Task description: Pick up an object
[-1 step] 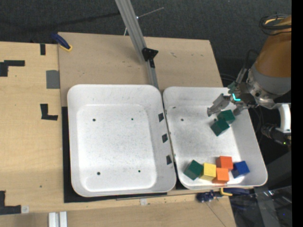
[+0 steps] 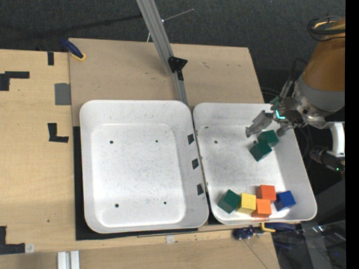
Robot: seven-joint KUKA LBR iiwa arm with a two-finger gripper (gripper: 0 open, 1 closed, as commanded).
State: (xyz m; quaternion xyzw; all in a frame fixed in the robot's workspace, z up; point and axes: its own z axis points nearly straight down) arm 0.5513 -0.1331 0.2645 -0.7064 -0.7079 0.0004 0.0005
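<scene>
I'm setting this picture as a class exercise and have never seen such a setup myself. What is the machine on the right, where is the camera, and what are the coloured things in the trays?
The camera is fixed above a wooden bench, looking down at a slant. The grey and orange machine is a robot arm reaching in from the right. At its tip is a two-finger gripper, a simple mechanical hand. Two shallow white bins sit side by side: the left bin and the right bin. In the right bin, a dark green block lies just under the gripper; whether it is gripped is unclear. Near the front edge lie a green, a yellow, two orange and a blue block.
</scene>
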